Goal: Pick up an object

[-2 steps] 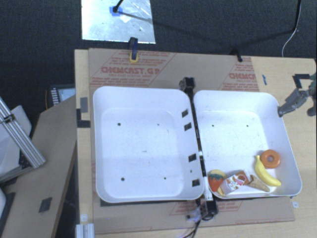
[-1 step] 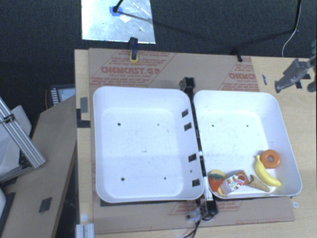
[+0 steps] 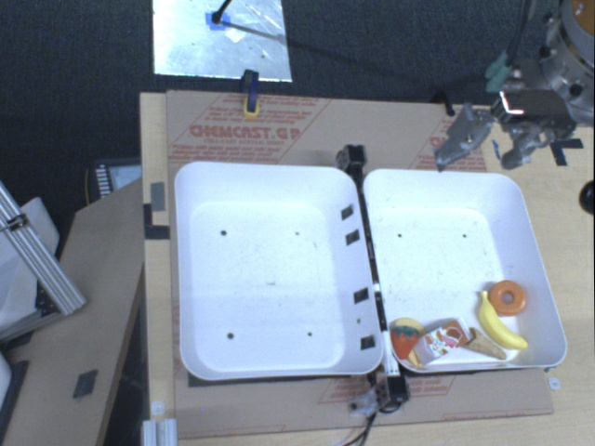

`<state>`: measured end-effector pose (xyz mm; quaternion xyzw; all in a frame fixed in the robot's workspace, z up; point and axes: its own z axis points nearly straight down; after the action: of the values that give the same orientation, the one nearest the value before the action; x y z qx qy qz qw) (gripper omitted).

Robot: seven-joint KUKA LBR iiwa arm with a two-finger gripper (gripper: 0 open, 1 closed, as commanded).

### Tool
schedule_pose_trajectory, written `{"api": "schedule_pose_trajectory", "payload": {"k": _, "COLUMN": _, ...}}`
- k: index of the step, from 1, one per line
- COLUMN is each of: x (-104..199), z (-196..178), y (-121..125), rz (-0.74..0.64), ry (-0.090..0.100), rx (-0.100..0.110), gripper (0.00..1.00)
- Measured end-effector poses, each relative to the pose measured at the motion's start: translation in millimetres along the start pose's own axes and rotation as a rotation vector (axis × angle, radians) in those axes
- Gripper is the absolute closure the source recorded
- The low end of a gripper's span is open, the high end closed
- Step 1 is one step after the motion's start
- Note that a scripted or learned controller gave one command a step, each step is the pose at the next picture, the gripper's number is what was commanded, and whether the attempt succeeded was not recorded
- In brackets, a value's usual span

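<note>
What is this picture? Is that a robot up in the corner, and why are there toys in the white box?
Yes, that is a robot arm. The camera hangs above a workbench and looks down at a slant. The grey metal claw with two fingers at the top right is the robot's hand, called a gripper. It reaches in from the right and hovers above the back edge of the bins, with nothing between its fingers.

On the bench sit two shallow white plastic bins side by side, the left bin and the right bin. In the right bin's near corner lie small toys: a yellow toy banana, an orange ring like a doughnut, a round orange-red toy fruit and a small red-and-white packet. The robot's job is to pick one up.
</note>
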<state>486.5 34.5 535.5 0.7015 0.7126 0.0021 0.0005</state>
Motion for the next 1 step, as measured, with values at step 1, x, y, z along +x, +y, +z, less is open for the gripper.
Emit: {"api": "schedule_pose_trajectory", "payload": {"k": 1, "x": -68.4, "z": 28.4, "y": -1.2, "rz": 0.021, "ry": -0.004, "rx": 0.002, "gripper": 0.00}}
